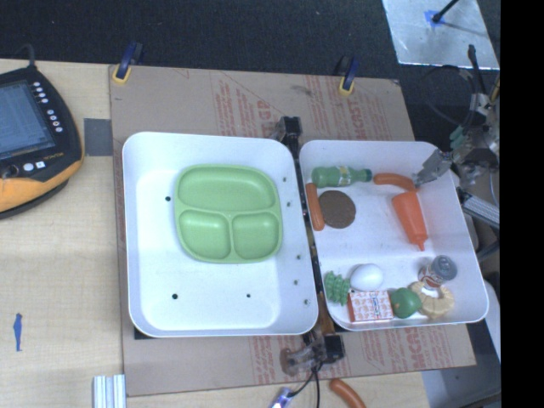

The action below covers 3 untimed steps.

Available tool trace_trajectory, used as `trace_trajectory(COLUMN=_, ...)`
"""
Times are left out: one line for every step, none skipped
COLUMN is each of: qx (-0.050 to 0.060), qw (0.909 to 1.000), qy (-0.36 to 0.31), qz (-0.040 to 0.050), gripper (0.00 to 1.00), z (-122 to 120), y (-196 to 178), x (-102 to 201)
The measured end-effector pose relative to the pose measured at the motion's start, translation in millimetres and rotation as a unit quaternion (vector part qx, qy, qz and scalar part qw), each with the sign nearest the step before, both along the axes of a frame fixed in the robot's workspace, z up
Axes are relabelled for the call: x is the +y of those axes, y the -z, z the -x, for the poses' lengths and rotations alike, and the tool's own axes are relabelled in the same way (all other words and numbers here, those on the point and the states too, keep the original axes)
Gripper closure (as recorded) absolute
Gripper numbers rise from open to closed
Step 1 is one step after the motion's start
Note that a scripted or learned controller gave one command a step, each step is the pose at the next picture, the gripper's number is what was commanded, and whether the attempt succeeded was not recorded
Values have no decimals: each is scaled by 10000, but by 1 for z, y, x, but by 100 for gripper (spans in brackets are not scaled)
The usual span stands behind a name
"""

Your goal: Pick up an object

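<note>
Hovering at the three o'clock edge of the right white bin (469, 253), the grey two-finger gripper (432, 167) sits just past the orange plastic carrot (410, 215); whether it grips anything, I cannot tell. Inside that bin, a green bottle (338, 176) and small orange sausage (391, 178) lie toward twelve o'clock, a brown round patty (337, 209) beside a long sausage (314, 206) at ten. A white egg (367, 276), red-and-white carton (369, 306) and green pepper (406, 303) crowd six o'clock. The left white bin (149, 253) holds a green divided plastic plate (228, 212).
</note>
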State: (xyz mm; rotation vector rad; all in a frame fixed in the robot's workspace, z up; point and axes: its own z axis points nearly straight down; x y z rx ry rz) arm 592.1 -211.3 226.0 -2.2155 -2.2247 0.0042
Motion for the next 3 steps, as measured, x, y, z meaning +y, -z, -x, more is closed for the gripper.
trace_trajectory(qx=6, qw=10000, qy=-14, qz=1, gripper=0, z=-14, y=127, x=0)
trace_trajectory(qx=5, qw=10000, qy=-25, qz=4, gripper=100, z=-15, y=116, x=-1)
trace_trajectory(qx=-29, qw=10000, qy=-16, qz=7, gripper=100, z=-44, y=132, x=75)
